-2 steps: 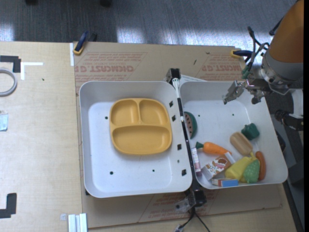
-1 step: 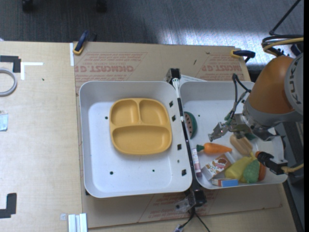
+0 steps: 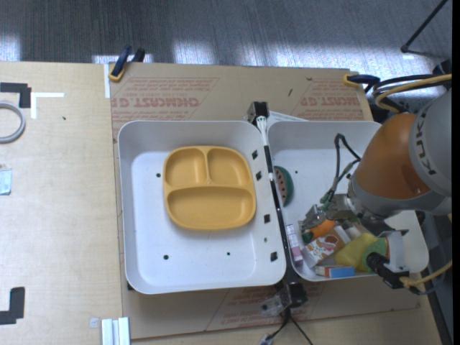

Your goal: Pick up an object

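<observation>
Reaching into the right bin [image 3: 309, 139], our gripper [image 3: 323, 220] hangs over a heap of small packets [image 3: 332, 250] in its near corner; we cannot tell how its jaws stand. These packets look light, crinkly and slippery, so we would pinch one across a flat edge. A watermelon-slice toy [image 3: 284, 183] lies near the divider. The left bin [image 3: 144, 214] holds a yellow divided plate [image 3: 210, 187].

Upside-down red lettering on cardboard sheet [image 3: 180, 92], unreadable, partial "KU" on arm [image 3: 424, 149]
</observation>
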{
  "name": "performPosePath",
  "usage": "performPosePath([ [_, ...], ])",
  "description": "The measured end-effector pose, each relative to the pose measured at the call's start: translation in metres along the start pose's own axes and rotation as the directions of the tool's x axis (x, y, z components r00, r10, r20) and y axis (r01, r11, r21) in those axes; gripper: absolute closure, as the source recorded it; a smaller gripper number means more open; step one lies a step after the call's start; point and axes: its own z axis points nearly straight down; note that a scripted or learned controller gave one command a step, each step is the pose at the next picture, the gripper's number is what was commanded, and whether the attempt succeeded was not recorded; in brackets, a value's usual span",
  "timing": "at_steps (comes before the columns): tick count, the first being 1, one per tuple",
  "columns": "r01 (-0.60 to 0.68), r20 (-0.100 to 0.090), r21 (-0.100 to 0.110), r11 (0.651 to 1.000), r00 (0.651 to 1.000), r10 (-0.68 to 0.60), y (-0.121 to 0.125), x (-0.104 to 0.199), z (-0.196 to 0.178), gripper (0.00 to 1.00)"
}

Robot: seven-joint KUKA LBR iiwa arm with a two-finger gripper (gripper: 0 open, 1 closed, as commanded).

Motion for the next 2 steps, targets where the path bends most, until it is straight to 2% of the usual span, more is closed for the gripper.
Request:
performPosePath([
  [1, -0.004, 0.001, -0.003, 1.000, 1.000, 0.004, 0.002, 0.000, -0.010, 1.00],
  [2, 0.016, 0.002, -0.002, 1.000, 1.000, -0.016, 0.017, 0.043, -0.146, 1.00],
])
